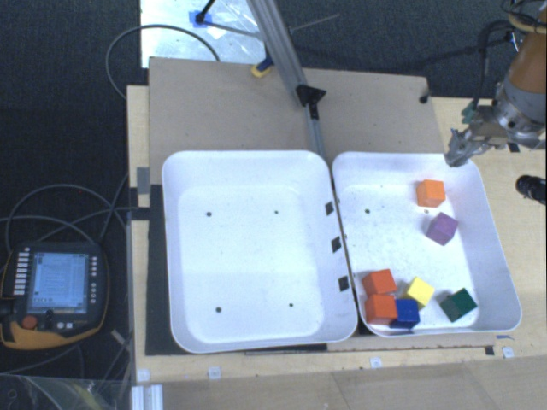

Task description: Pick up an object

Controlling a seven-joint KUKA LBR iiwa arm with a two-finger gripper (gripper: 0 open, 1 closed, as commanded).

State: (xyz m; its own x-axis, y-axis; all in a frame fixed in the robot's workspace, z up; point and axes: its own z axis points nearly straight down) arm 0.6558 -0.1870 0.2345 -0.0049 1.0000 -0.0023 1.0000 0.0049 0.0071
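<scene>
The right bin (pixel 496 254) holds several small blocks. An orange block (pixel 431 193) lies near its far side, with a purple block (pixel 442 228) just in front of it. At the near end sit two orange blocks (pixel 380 295), a yellow block (pixel 420 291), a blue block (pixel 407 312) and a dark green block (pixel 459 304). My gripper (pixel 461 152) hangs over the bin's far right corner, up and to the right of the orange block, with nothing seen between its fingers.
The left bin (pixel 179 229) lies beside the right one, joined by a row of dark clips (pixel 336 244). A slanted metal pole (pixel 282 41) crosses the back of the bench. A teach pendant (pixel 51 293) rests on the floor at left.
</scene>
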